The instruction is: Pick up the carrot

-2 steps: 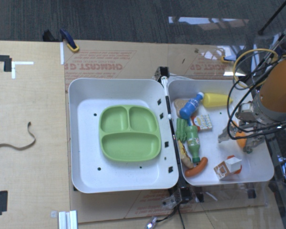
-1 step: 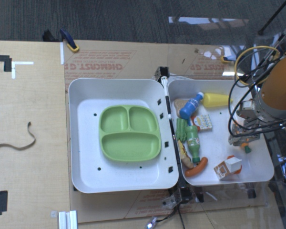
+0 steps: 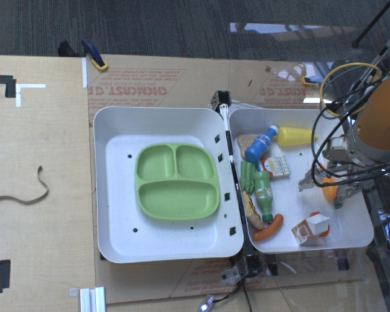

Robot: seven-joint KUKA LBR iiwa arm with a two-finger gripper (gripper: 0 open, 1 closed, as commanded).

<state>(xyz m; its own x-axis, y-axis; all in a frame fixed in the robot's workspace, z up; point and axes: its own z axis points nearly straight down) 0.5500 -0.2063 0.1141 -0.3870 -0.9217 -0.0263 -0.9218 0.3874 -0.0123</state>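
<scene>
Two white bins are sitting side by side, the left bin [image 3: 101, 174] holding one green divided plate [image 3: 177, 181] and the right bin [image 3: 369, 238] holding one blue bottle [image 3: 259, 145], one yellow bottle [image 3: 296, 136], one green bottle [image 3: 263, 197], one sausage [image 3: 268, 228], two small cartons [image 3: 312, 227] with unreadable print and one carrot [image 3: 329, 192], which is lying right at the gripper [image 3: 327, 184], though whether it is being grasped cannot be told.

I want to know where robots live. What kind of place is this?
Probably a robot test lab, not a kitchen: a robot arm with looped cables reaches over two white bins of toy food, on a taped cardboard-covered bench.
</scene>
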